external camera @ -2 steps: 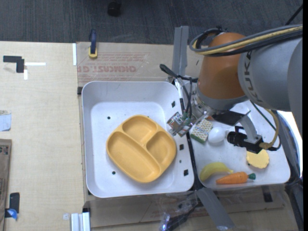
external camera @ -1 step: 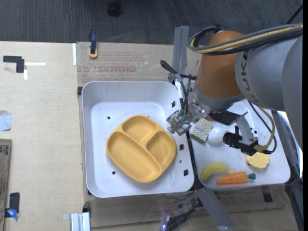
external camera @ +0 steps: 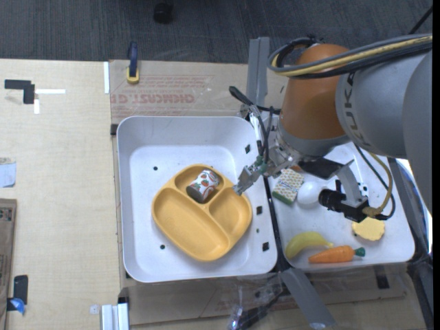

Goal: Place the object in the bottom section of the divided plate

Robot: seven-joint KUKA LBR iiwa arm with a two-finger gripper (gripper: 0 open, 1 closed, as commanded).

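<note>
A: What lies nearest the camera?

B: In the right bin [external camera: 399, 249], along its near edge, a toy carrot [external camera: 333, 255] with a banana [external camera: 306, 241] just behind it, and a yellow piece [external camera: 370, 230] off to the right.

A: And the left bin [external camera: 137, 184]?

B: It carries the yellow divided plate [external camera: 196, 229]. Its large section faces the near side and holds nothing. The object [external camera: 204, 184], a small cup-like thing with a patterned top, sits in the small far section, tipped a little against the inner ridge.

A: Where is the tool [external camera: 245, 181]?

B: Just right of the plate, low over its right rim, near the wall between the bins. Its fingers are thin and dark there; how far apart they stand I cannot tell, and nothing shows between them. It is apart from the object.

A: Further back?

B: A green-and-white sponge [external camera: 288, 185] and a white rounded item [external camera: 309, 194] in the right bin, under the arm [external camera: 357, 95]. Beyond the bins, a yellow clamp [external camera: 133, 71] on the desk [external camera: 55, 184].
</note>
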